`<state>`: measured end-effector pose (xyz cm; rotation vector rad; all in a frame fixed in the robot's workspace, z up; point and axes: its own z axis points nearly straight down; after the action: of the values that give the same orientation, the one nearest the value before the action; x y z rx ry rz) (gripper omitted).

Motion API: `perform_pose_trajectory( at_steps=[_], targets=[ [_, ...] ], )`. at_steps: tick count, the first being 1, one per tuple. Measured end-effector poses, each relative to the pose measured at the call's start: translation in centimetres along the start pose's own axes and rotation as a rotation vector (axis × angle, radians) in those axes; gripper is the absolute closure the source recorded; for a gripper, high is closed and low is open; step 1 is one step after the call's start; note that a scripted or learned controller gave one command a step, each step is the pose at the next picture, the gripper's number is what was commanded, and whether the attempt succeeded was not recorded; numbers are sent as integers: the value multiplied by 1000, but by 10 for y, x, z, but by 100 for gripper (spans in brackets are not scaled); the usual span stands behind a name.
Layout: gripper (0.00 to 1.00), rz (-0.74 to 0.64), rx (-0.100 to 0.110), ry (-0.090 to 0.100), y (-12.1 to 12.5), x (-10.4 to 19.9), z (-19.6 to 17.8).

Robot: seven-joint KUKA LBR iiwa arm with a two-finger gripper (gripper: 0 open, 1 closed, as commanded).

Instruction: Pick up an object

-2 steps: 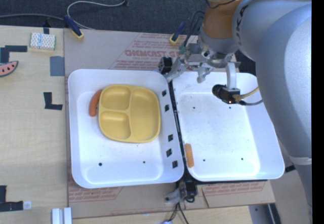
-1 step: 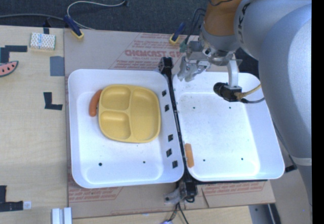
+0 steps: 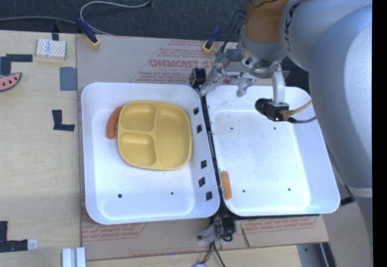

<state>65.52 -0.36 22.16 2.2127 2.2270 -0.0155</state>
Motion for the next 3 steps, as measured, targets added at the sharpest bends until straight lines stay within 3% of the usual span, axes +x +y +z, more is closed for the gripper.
perform_pose_trajectory(
  at_steps=[1,2,3],
  targets=[
    [100,-2,1,0,0,1,-9],
    [0,-1,1,-1,0,0,-9],
    [100,-3,2,-1,0,1,-19]
  ],
)
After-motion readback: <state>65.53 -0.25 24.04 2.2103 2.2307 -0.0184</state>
